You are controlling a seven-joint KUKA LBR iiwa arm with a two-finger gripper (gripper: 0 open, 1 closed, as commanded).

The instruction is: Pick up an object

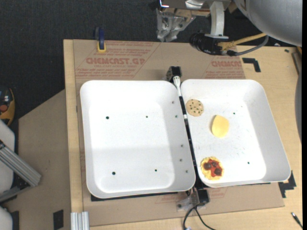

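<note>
Three small food-like pieces lie in the right bin [259, 104], all toward its left half. One is a round tan cookie [194, 107] with dark specks, close to the bin's left wall near the far end. One is a plain yellow oval piece [220, 126], a little right of and nearer than the cookie, apart from it. One is a yellow disc with red and dark topping [211, 168], at the near left corner, well apart from the other two. The left bin [96, 128] sits just beside the right one, the two rims touching along a dark strip. Both rest on a brown board [72, 71] carrying one blue and yellow clamp [100, 38]. The gripper [169, 25] hangs above the board's far edge, beyond both bins, touching none of the pieces.
</note>
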